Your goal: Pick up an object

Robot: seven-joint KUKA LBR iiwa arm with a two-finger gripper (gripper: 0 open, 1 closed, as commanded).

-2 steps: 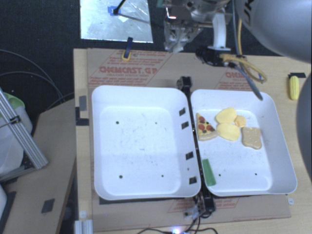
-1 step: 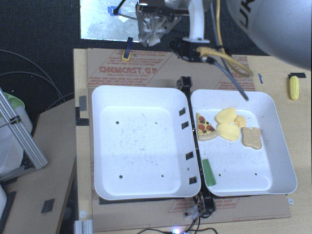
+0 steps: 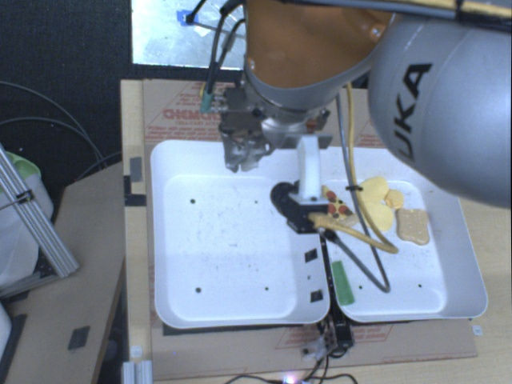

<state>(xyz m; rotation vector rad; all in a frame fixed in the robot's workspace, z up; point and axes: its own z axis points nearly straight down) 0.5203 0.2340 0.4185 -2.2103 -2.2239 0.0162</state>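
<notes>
My gripper [image 3: 242, 152] hangs over the back edge of the left white bin [image 3: 200, 306], under the orange-banded wrist. I see nothing in it. The loose things all lie in the right white bin [image 3: 456, 294]: a cluster of yellow pieces [image 3: 378, 204], a tan toast-like slice [image 3: 414, 226] to their right, a small red-and-yellow piece [image 3: 338, 209] to their left, and a green bar [image 3: 342, 283] near the front left corner. The gripper is well to the left of all of them.
The arm's big grey body covers the upper right of the view and hides the back of the right bin. Both bins rest on a cardboard sheet [image 3: 172, 110]. A slanted metal frame [image 3: 36, 230] stands off the bench at the left.
</notes>
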